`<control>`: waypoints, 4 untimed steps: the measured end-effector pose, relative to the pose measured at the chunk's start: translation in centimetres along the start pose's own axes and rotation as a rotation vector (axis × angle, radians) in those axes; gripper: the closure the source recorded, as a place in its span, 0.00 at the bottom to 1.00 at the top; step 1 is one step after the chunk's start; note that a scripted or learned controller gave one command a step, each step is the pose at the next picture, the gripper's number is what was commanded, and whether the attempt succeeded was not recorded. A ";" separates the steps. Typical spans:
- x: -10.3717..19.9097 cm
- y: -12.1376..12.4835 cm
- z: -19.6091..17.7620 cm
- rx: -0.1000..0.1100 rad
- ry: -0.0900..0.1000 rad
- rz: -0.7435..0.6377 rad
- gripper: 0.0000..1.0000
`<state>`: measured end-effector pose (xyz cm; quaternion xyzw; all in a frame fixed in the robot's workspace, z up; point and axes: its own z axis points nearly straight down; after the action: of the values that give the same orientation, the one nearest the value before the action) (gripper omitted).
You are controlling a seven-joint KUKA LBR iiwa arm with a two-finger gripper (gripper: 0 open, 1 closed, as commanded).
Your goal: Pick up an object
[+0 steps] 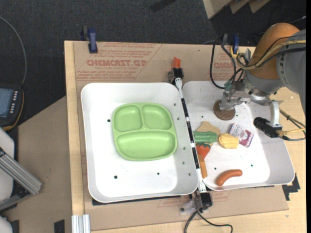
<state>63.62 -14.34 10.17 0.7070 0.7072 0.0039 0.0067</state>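
Objects for picking lie together in the right bin (272, 176). Going from the left, dark carpeted floor (121, 13) surrounds the bench (73, 130), whose top is a sheet of brown board printed with red lettering; a blue clamp (91, 39) grips its far left edge, and a metal rail (19, 176) crosses the near left corner of the view. On the bench the left bin (97, 178), shallow, white and round-cornered, carries a pale green plastic plate (144, 131) with three compartments, two small ones far and one long one near.

Across the divider in the right bin, a tan wedge-shaped piece (208, 127) sits just far of a green leafy toy (204, 137), with an orange carrot-like piece (202, 158) near the divider below them. A yellow lumpy toy (228, 141) touches a small purple and white packet (241, 134) on its right. A smooth reddish-brown sausage (228, 176) lies alone toward the near edge. A flat brown disc (224, 111) rests in the far part of this bin.

The gripper (229, 102) hangs directly over that disc, at the end of the grey arm with its orange band (272, 47) reaching in from the right. Whether the jaws are open, or have hold of anything, cannot be told from this angle.
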 end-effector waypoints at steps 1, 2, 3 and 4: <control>0.0 -0.1 0.1 0.002 0.001 0.000 0.00; 0.0 0.0 -1.0 -0.002 0.000 0.000 1.00; 0.0 0.0 -0.9 -0.001 0.000 0.000 0.00; -1.1 0.5 1.9 0.014 0.002 0.001 0.00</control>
<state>64.18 -15.44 8.31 0.7072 0.7070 -0.0003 0.0008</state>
